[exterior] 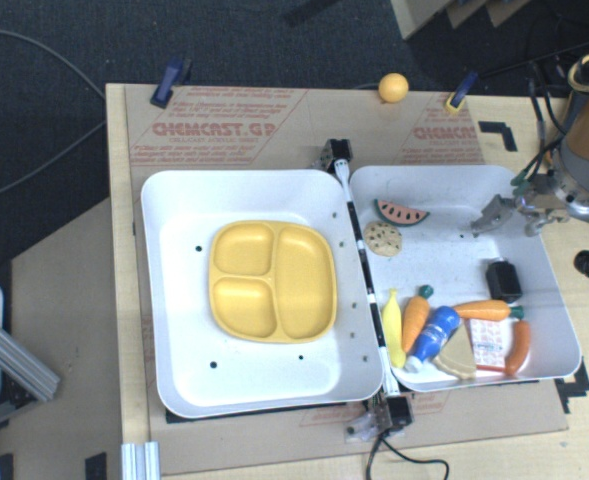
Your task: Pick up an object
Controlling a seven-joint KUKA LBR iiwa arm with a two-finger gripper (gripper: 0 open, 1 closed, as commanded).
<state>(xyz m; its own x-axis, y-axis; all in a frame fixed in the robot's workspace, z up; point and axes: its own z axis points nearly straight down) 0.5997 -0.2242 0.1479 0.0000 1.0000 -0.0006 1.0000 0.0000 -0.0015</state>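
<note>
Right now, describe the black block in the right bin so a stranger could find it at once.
Start at the right bin, the one without the yellow plate. Along its right side lies a small black block, just above the pile of toy food in the near corner. It is the only plain black, boxy item; its neighbours are brightly coloured.

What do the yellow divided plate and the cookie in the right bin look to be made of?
Yellow divided plate: probably moulded plastic, semi-gloss, judging by its uniform colour, soft highlights and rounded compartment ridges. Cookie: likely a toy of plastic or rubber, matte tan with dark specks; too small to be sure.
</note>
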